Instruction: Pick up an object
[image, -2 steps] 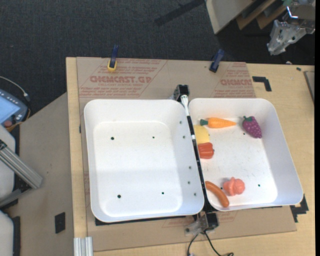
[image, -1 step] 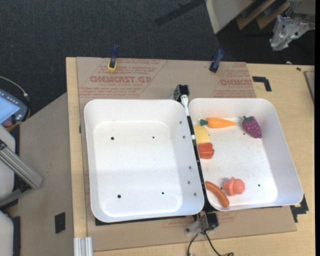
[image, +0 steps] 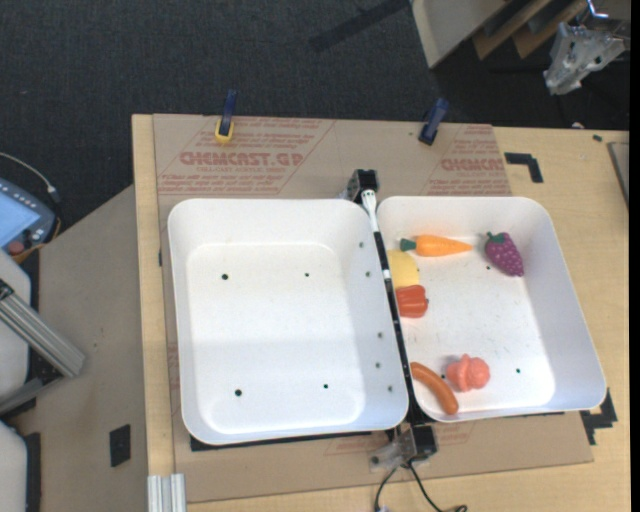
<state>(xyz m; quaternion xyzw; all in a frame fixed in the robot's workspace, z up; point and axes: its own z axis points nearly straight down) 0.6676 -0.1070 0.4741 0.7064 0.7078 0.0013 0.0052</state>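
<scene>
At the bottom of the frame, nearest the camera, a clip (image: 415, 440) with a trailing cable pinches the two bins where their rims meet, likely to keep them from sliding on the counter (image: 90, 300); a matching clip (image: 362, 184) sits at the far end of the same seam. The left bin (image: 200, 225) shows bare white floor with four dark holes. The right bin (image: 560, 300) holds every candidate for the pick: a sausage (image: 435, 387) and a pink toy (image: 468, 372) touching it at lower centre, a red pepper (image: 412, 300) and a yellow piece (image: 402, 267) pressed against the bin's left wall, and a carrot (image: 437, 245) and grapes (image: 505, 253) along the upper side. The wall-huggers look awkward to close on; the grapes stand freer. The gripper (image: 575, 60) hangs in the upper right corner of the frame, well apart from the bins and off the counter. It is small and blurred there, so I cannot tell whether it is wide or narrow, and no object is seen in it.
</scene>
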